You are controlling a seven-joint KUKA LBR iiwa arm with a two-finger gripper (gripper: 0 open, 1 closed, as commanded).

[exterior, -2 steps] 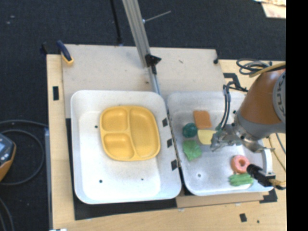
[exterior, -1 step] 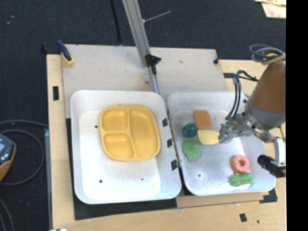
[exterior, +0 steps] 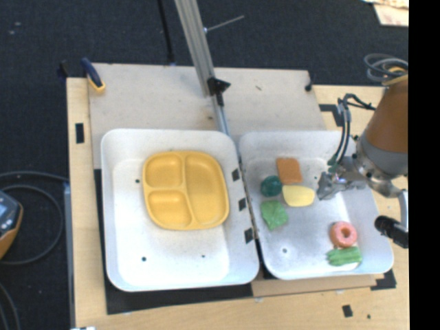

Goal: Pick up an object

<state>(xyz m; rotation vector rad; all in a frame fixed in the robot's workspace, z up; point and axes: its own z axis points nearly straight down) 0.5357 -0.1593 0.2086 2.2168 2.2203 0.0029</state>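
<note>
My gripper sits beside the pale yellow soft lump; finger state unclear. Risk: I shove it aside, crowding neighbours.

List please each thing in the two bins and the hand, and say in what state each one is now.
yellow divided plate: lying flat in the left bin
orange block: lying in the right bin
dark green ball: resting beside the yellow piece
yellow piece: lying right next to the hand
light green piece: lying loose
pink ring: lying flat
green piece: lying by the ring
hand: low over the right bin
</note>
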